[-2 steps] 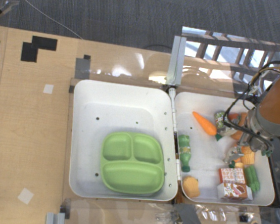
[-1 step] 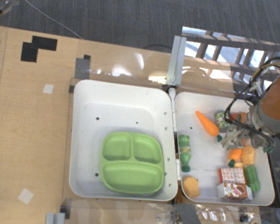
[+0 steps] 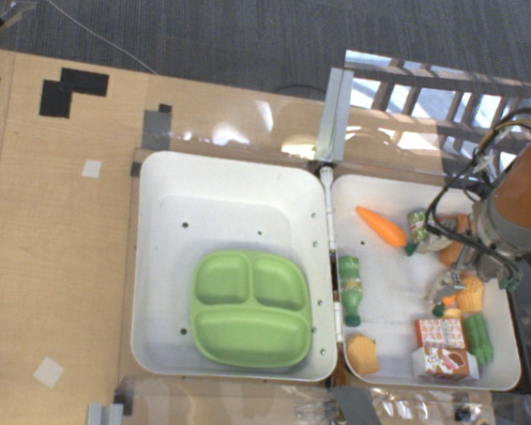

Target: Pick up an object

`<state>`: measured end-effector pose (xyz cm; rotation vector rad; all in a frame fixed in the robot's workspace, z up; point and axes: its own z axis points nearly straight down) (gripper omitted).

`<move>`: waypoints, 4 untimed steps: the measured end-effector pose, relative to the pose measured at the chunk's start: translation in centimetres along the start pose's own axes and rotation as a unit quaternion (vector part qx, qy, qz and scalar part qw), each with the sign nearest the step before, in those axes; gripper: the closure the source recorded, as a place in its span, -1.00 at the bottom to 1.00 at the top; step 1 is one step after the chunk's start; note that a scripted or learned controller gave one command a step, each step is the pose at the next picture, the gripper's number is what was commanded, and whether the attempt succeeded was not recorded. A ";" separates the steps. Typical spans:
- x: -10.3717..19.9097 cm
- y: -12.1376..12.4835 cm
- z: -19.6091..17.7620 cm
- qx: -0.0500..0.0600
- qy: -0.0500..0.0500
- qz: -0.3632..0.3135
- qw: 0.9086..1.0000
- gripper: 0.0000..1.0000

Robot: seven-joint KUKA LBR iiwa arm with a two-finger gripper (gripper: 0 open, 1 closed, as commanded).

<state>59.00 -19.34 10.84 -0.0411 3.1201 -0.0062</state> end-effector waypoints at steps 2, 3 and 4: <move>-1.7 9.3 1.9 -0.002 0.003 -0.061 0.998 -1.00; 1.6 10.8 1.7 -0.002 0.002 -0.063 0.998 -1.00; 8.2 11.1 1.4 -0.001 0.003 0.072 0.997 -1.00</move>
